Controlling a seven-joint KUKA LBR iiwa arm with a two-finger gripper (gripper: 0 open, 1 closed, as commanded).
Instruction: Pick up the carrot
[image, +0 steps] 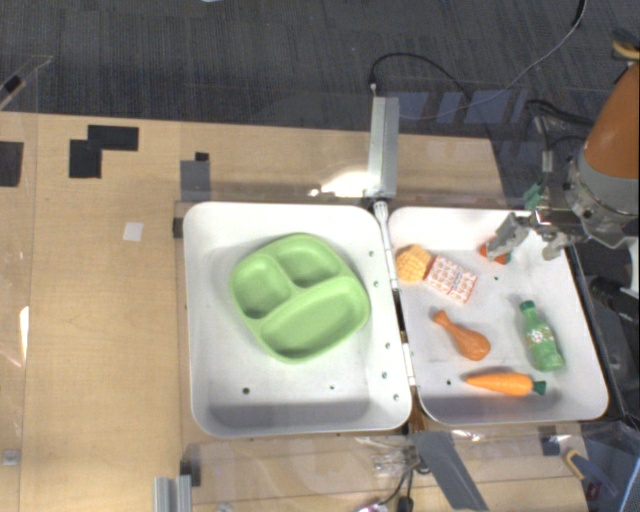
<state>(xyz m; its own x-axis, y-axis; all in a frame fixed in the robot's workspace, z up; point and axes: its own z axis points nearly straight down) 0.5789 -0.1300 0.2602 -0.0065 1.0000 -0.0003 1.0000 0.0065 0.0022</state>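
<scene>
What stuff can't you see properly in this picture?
- Grey arm with orange band: cut off by the camera view's right edge.
- Metal two-finger tool: small and blurry; its grip is unclear.
- Small red thing beside the tool: too small to identify.
- Pink-and-white patterned block: print too fine to read.
- Small green plastic bottle: label unreadable.

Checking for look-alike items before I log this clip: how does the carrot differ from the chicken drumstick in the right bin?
The carrot is brighter orange with a green end; the drumstick is duller, brownish orange. The carrot lies nearly level near the bin's front edge; the drumstick lies diagonally, nearer the middle. The carrot tapers evenly; the drumstick bulges at one end. Both lie flat in the right bin, apart.
</scene>
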